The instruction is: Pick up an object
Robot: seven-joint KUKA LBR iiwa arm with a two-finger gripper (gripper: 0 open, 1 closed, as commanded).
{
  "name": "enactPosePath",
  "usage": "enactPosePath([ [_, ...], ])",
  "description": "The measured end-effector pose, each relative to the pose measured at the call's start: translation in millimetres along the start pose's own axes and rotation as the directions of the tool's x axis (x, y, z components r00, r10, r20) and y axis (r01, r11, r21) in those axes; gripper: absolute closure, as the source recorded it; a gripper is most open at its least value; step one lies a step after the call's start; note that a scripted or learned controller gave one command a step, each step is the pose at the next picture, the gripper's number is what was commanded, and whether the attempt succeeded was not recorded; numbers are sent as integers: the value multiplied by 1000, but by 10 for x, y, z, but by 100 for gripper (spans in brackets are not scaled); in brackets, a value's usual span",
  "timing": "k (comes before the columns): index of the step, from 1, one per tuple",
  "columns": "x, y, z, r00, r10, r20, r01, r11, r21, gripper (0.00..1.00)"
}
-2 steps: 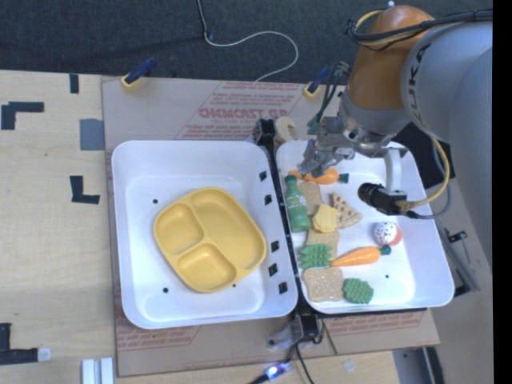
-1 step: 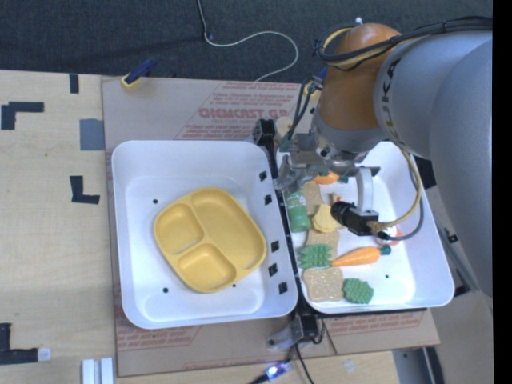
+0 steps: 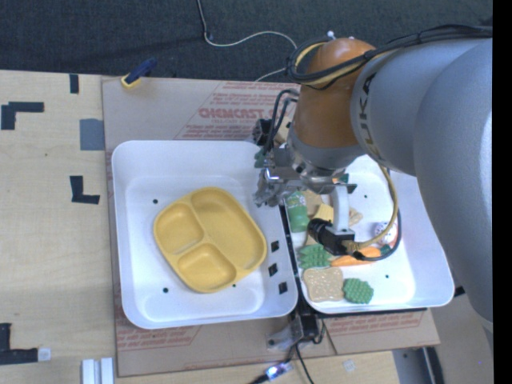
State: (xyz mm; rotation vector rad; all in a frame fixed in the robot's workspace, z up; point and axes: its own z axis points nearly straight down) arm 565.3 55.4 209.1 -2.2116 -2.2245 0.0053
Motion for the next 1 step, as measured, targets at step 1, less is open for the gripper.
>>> enactPosePath([
  [1,155,-83,-255,1000,2,0,-2,1000,-5,100],
])
